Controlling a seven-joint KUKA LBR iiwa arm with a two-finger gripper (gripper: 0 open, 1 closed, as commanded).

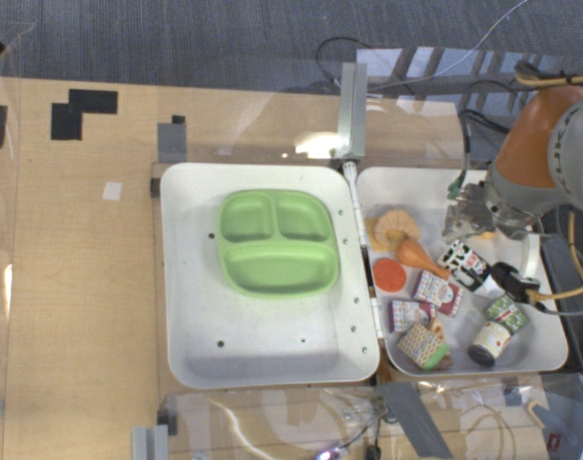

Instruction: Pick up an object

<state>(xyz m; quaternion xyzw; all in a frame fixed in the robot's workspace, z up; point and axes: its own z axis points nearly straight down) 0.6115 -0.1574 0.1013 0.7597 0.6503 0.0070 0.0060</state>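
Left shallow white bin [191, 257] is carrying one light-green plastic divided plate [277, 241], lying flat near its middle. Right shallow white bin [550, 348] is holding the clutter: a tan ridged shell-shaped toy [395, 226], an orange carrot-shaped toy [418, 255], a flat red-orange disc [389, 275], two small pink printed cartons [426, 300], a patterned box [424, 345] and a small green-labelled can [495, 329] lying tipped. The arm's hand [464, 220] is hovering over the right bin's upper part; its grip I cannot tell. The wooden tabletop [81, 286] is sitting against grey carpet [176, 27].
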